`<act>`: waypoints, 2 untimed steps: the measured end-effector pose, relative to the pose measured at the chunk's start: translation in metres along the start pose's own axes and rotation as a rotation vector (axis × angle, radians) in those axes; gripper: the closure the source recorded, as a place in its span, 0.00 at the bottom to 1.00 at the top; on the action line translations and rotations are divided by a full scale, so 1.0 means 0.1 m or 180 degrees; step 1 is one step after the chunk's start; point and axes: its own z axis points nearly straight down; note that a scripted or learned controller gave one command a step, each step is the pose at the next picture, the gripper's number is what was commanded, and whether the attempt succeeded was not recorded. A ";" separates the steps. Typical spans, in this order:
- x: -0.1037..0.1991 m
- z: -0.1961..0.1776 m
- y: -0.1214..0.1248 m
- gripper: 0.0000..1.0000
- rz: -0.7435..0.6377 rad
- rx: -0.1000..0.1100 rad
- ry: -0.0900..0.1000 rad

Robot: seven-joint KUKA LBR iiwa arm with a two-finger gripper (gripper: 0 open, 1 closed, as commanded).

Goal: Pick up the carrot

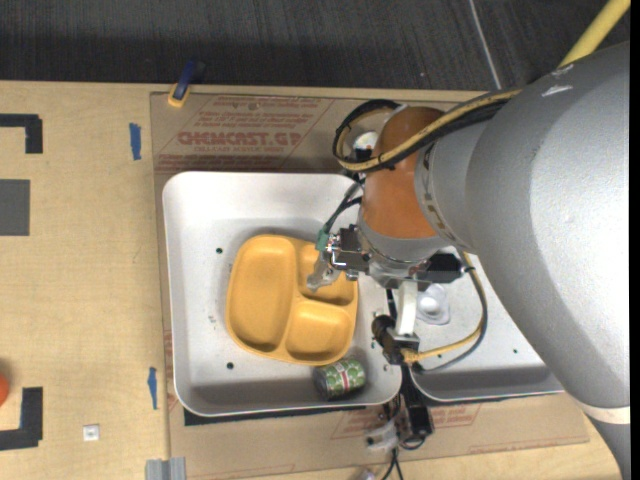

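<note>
In the camera view, a small orange-red thing (3, 390) is lying on the tan bench at the far left edge of the scene, cut off by the frame. Whether it is the carrot cannot be told. It is sitting outside both bins and well apart from the two-finger gripper (324, 271). The gripper is hanging over the left shallow white bin (190, 268), above the right side of a yellow plastic divided plate (262, 290) that is lying in that bin. A small green cylindrical can (341, 377) is lying on its side just near of the plate, by the bin's near wall. The grey arm (560, 218) with its orange band (400, 183) is covering much of the right white bin (500, 368). How far the gripper is standing open cannot be told, and nothing is showing in its grasp.
</note>
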 end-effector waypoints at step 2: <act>-0.01 0.00 -0.01 0.00 -0.0259 0.0015 -0.0008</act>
